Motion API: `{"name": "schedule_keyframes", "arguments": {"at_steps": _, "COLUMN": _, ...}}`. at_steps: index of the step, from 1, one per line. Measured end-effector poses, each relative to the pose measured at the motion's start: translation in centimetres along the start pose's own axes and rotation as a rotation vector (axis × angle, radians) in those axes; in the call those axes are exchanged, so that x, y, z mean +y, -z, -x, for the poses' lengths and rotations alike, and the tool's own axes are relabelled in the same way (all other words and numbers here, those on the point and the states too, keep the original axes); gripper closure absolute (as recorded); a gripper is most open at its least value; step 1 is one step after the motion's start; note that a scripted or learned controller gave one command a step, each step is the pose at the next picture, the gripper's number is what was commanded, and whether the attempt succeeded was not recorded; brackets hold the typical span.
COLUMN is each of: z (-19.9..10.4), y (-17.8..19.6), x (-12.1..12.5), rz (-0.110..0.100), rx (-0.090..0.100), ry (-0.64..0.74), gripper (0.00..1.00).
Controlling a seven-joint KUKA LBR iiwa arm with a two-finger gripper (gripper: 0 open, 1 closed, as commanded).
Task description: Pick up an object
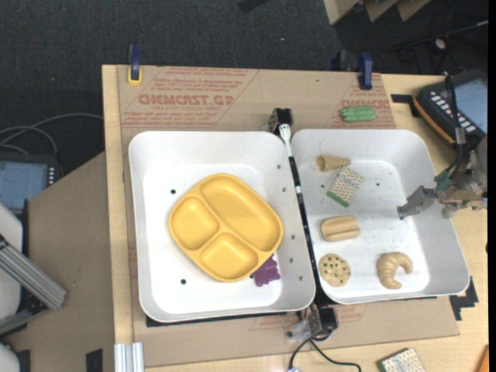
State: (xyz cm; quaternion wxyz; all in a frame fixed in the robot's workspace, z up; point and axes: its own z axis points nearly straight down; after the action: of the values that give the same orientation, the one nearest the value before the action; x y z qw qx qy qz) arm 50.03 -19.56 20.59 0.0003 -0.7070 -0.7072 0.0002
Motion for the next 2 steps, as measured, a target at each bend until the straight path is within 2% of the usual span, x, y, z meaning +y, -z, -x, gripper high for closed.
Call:
{"name": "schedule_keyframes", "arguments": {"at_steps": 1, "z": 2.5, "y": -11.7, "x": -0.4, "rz": -0.009, "rx": 0.010, "ry": 0.002, "gripper": 0.00}}
{"name": "schedule_keyframes", "arguments": {"at_steps": 2, "z": 2.5, "y": -11.0, "x": 4.0, "rz": 0.000, "rx": 0.005, "ry": 0.005, "gripper": 0.00}}
